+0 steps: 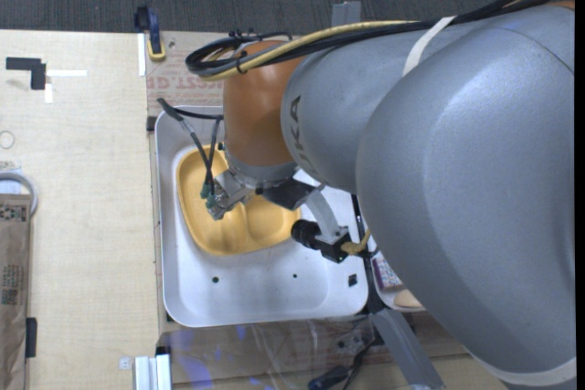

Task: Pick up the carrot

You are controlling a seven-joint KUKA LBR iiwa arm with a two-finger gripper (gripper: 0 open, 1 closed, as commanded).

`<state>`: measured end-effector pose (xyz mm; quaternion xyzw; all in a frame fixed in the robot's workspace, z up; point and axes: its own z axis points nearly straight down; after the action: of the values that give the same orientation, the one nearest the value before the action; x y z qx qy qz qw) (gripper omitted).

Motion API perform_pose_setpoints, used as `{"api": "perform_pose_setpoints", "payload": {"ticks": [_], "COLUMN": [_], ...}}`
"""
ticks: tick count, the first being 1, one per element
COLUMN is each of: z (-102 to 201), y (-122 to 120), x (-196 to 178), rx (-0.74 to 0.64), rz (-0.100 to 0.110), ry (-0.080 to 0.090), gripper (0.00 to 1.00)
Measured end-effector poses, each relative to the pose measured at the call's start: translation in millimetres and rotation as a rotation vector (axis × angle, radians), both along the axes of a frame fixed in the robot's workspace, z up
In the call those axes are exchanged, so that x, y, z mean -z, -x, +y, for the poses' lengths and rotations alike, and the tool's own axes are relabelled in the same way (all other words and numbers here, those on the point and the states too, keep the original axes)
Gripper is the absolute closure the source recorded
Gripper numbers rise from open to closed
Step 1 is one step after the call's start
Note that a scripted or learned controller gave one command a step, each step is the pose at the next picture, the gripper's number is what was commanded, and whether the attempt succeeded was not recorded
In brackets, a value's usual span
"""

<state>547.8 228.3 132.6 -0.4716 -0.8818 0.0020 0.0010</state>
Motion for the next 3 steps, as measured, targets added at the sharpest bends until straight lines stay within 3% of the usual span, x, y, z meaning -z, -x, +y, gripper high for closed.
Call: {"api": "perform_pose_setpoints", "payload": {"ticks": [1,2,3], "z": [-66.8,-5.8,0.3], "y": [1.9,41.8,47.6], "x": [-79.8,5.3,-108.6], "rx": [-0.200,-0.401,0.153], "rz": [-0.003,0.000,-0.003], "ry": [-0.001,-0.002,0.001], "gripper": [1.00,1.00,1.00]}}
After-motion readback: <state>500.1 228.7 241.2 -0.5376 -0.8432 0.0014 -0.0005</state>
